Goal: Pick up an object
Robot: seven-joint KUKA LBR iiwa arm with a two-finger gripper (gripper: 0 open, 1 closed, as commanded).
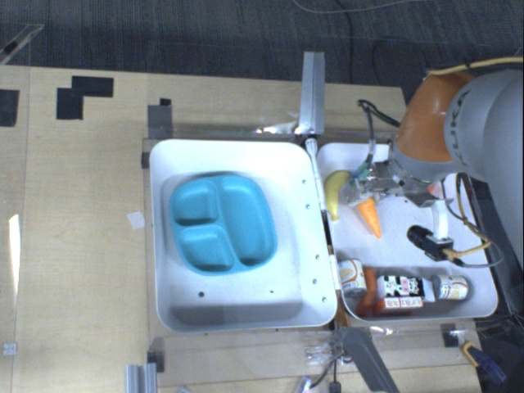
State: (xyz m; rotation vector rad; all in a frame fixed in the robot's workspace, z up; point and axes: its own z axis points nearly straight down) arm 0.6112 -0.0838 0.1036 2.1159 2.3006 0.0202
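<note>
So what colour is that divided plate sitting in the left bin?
Light blue all over; the divided plate has three compartments and stands out clearly against the white bin in the camera view.

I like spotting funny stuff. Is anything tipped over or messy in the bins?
A little. In the right bin, the bottle and can lie on their sides along the near wall. The carrot and banana lie loose by the gripper. Nothing looks spilled, and the blue tray sits flat.

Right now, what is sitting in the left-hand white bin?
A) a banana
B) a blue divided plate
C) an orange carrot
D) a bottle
B: the blue divided plate lies alone in the left bin, while the banana, carrot and bottle are in the right bin.
</note>
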